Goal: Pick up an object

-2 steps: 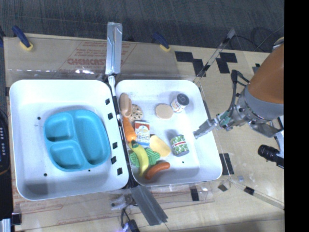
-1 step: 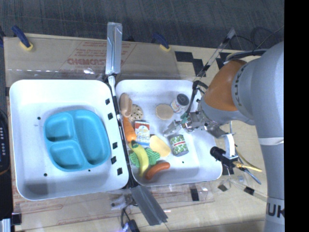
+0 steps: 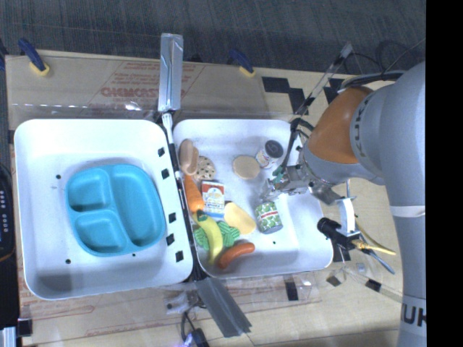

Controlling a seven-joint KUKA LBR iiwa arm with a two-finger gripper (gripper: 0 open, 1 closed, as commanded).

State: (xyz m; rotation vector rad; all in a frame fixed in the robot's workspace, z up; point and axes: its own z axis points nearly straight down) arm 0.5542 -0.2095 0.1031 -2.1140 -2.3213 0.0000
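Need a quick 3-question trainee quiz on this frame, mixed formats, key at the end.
1. True or false: the blue divided tray lies in the left bin.
2. Which item is nearest the gripper? A) green-labelled can B) orange carrot C) banana
3. Fill in: the toy foods are piled in the ____ bin.

Key: 1 true. 2 A. 3 right.
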